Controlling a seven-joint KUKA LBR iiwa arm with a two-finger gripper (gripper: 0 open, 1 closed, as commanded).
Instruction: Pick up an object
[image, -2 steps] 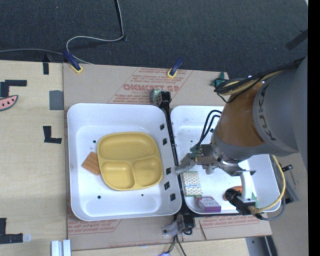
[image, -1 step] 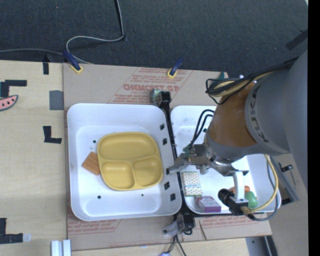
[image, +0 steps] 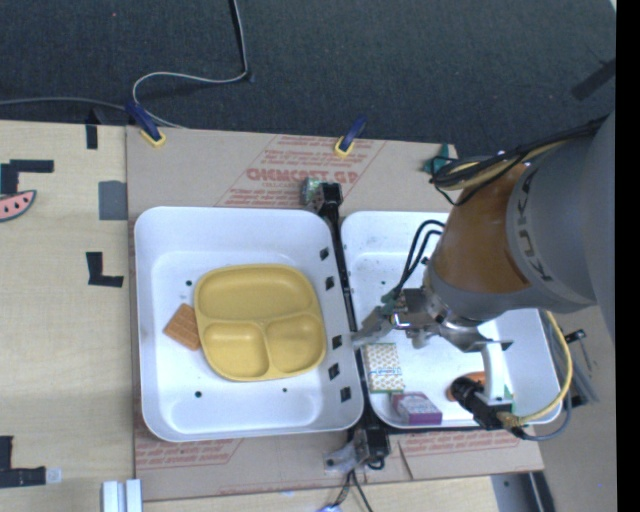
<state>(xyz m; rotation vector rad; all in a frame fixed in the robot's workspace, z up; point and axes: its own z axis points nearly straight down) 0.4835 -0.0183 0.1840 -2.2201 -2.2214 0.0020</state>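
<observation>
Cardboard-topped surface, two white bins.
Gripper (image: 400, 322) hovers above patterned packet (image: 383, 367); grip state unclear; off-centre descent could nudge it aside.

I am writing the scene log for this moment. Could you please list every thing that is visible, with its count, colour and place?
Bins: two, white, side by side on the bench.
Divided plate: one, yellow, left bin.
Flat piece: one, tan, partly under the plate's left edge.
Small packet: one, pale patterned, right bin.
Small box: one, purple, right bin's near edge.
Clamps: two, yellow and blue, cardboard's far edge.
Arm: one, grey and orange, over right bin.
Gripper: one, above the packet.
</observation>
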